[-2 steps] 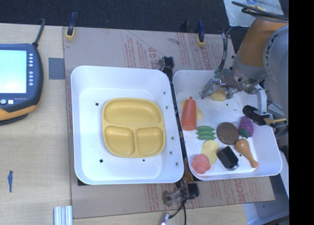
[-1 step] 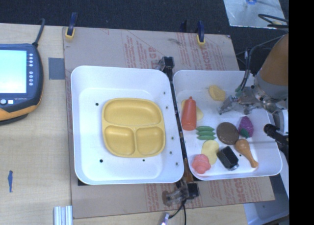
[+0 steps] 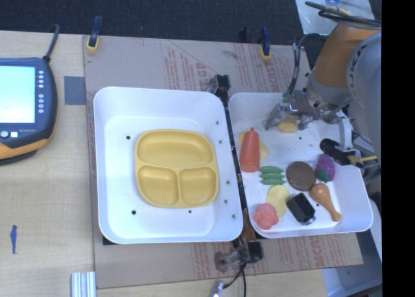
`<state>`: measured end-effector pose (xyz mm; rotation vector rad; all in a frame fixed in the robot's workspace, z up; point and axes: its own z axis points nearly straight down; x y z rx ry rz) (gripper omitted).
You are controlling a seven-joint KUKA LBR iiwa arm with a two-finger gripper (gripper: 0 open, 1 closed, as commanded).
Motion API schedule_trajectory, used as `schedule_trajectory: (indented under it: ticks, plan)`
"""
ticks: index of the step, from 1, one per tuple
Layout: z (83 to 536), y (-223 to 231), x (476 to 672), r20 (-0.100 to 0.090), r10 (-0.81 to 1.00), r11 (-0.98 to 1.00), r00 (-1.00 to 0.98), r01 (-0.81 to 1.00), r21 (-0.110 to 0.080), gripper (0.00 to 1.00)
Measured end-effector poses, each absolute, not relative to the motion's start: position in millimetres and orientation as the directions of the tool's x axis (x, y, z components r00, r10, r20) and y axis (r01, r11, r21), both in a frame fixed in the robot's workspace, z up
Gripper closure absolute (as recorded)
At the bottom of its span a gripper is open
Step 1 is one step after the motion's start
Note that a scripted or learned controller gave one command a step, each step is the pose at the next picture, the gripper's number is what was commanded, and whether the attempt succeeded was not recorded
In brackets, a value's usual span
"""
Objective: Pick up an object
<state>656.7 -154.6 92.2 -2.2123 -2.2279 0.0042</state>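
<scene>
Yellow plastic shows just beside my end effector point(image 3: 283, 118): a small pale toy piece point(image 3: 288, 125) lying at the far end of the right bin point(image 3: 353, 221), touching or nearly touching the fingertips. Whether my fingers are apart or together I cannot tell; the wrist hardware hides the gap, and nothing is visibly clamped between them.

Nearer the camera than the end effector lie the other candidates: a red bottle point(image 3: 249, 149) to its left-front, green pea pods point(image 3: 272, 174), a brown disc point(image 3: 301, 175), a purple grape cluster point(image 3: 325, 168), a drumstick point(image 3: 324, 199), a black block point(image 3: 301, 208), a pale yellow piece point(image 3: 277, 196) and a pink-red item point(image 3: 264, 216). Well to the left sits the other bin point(image 3: 110, 159) holding a yellow divided tray point(image 3: 176, 167).

Assessment: approach appears complete, with the end effector low at the bin. Grasp unconfirmed; lift not yet done. All items rest on the bin floor.
</scene>
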Motion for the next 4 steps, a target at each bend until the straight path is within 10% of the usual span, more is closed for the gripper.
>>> schedule_trajectory:
  ticks: [1,2,3,4]
  plan:
    - [173,-209,656.5,-0.001,1.0,0.003,-0.003,1.0,-0.001,0.0]
    - [91,-188,655.5,0.001,1.0,0.005,-0.005,1.0,-0.006,0.0]
    - [103,-189,656.5,0.0,1.0,0.007,-0.007,1.0,-0.005,1.0]
    - [220,-103,605.9,0.0,1.0,0.006,-0.006,1.0,-0.002,1.0]
